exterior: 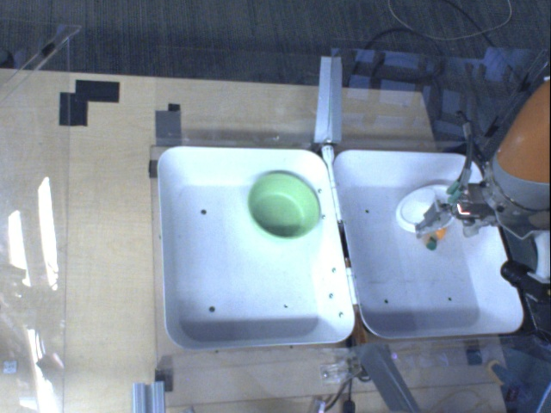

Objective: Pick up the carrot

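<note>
Pale wood worktop (95,231) carries two white bins under a dark carpet edge. Over the right bin (413,308) the claw (441,218) hangs low, and I cannot tell how it is set. A carrot (435,235) lies right at its tip, beside a white dish (413,209). A green bowl (284,203) sits in the left bin (215,299).

Two smooth white plastic bins (241,317) sit on a pale wood-grain worktop (95,231); at 12 o'clock, a matt green bowl (284,203).
</note>
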`<action>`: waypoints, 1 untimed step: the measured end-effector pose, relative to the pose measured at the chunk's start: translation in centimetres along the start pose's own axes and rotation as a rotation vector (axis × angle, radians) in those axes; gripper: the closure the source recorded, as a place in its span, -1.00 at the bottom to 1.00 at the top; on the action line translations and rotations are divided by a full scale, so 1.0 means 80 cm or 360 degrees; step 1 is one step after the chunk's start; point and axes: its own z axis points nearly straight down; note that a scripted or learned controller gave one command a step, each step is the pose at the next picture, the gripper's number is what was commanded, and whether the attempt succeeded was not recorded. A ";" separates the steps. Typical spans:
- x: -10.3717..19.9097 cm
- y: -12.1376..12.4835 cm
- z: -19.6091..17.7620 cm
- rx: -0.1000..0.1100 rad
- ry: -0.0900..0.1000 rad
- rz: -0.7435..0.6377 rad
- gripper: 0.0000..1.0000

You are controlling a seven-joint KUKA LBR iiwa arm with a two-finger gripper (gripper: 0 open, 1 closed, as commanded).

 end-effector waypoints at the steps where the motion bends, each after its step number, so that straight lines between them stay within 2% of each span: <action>1: -0.054 0.041 0.089 -0.0001 -0.0001 -0.0154 -1.00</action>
